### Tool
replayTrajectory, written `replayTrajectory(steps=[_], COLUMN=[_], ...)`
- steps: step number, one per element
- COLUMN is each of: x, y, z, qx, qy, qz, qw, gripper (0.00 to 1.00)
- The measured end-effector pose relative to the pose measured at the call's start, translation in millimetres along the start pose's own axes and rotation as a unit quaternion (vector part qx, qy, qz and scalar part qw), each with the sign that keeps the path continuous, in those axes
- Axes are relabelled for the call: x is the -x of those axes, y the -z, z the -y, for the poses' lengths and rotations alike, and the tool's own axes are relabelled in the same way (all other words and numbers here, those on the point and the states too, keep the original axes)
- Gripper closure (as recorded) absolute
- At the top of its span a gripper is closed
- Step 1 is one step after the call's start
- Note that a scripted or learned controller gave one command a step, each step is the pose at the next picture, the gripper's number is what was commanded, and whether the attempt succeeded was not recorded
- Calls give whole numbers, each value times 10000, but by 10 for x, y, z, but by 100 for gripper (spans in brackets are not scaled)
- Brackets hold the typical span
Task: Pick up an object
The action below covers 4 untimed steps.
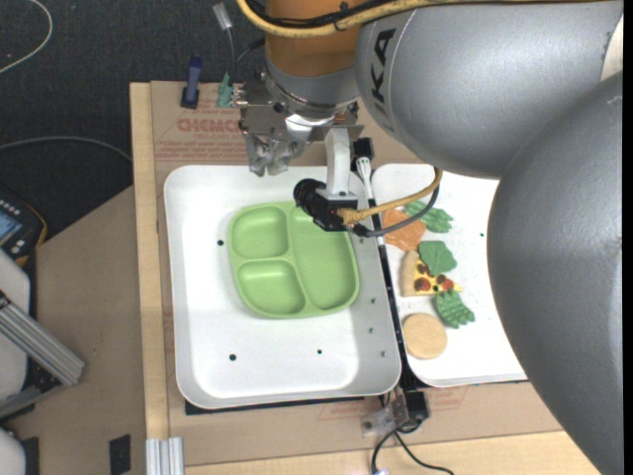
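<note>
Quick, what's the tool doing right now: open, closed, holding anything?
Tool: cannot be told whether open or closed; no object seen in it. It hangs at the far rim of the bin that holds the green tray.

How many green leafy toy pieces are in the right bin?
3, in a line from far to near: upper leaf, middle leaf, lower leaf. The arm may hide others.

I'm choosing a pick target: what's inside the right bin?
Green leafy pieces, a pizza slice, a tan disc and an orange piece; the arm covers the rest of the right bin.
</note>
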<state>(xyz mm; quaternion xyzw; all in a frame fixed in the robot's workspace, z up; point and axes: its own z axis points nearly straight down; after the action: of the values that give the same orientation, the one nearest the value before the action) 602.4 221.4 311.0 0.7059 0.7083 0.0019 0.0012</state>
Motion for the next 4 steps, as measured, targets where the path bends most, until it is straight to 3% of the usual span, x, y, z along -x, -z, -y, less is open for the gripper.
replayTrajectory(steps=[1, 2, 3, 4], x=[-33, 810, 190, 797], y=[-190, 926, 220, 1244], z=[636, 755, 1266, 1216], qx=[-61, 32, -72, 44], qy=[-8, -53, 17, -46], qz=[10, -3, 10, -11], qw=[10000, 10000, 10000, 10000], gripper=[100, 100, 100, 100])
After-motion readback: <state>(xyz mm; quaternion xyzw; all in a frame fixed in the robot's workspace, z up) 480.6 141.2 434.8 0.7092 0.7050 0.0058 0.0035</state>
